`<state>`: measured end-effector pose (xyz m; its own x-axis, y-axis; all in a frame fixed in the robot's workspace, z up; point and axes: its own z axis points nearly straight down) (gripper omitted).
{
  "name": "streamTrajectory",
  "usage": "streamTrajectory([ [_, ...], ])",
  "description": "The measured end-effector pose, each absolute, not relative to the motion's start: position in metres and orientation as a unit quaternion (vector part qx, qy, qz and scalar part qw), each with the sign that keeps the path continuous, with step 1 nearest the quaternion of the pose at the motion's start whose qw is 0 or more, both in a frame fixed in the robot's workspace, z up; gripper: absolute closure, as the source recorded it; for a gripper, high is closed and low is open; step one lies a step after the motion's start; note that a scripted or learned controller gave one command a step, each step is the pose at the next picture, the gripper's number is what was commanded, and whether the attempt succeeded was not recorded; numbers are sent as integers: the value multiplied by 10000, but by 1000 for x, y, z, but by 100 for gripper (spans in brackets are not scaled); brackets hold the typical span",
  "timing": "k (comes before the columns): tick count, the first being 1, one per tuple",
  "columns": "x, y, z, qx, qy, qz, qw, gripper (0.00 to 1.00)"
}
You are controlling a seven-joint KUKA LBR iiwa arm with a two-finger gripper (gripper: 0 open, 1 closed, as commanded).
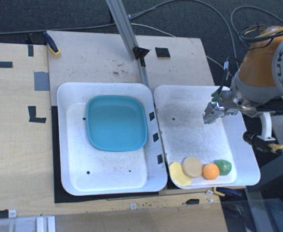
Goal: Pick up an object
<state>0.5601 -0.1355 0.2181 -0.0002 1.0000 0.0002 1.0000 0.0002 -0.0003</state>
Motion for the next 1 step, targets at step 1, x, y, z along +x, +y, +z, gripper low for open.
streamTrajectory([
  [1, 572, -76, 227, -7052, -7090, -5, 4, 100],
])
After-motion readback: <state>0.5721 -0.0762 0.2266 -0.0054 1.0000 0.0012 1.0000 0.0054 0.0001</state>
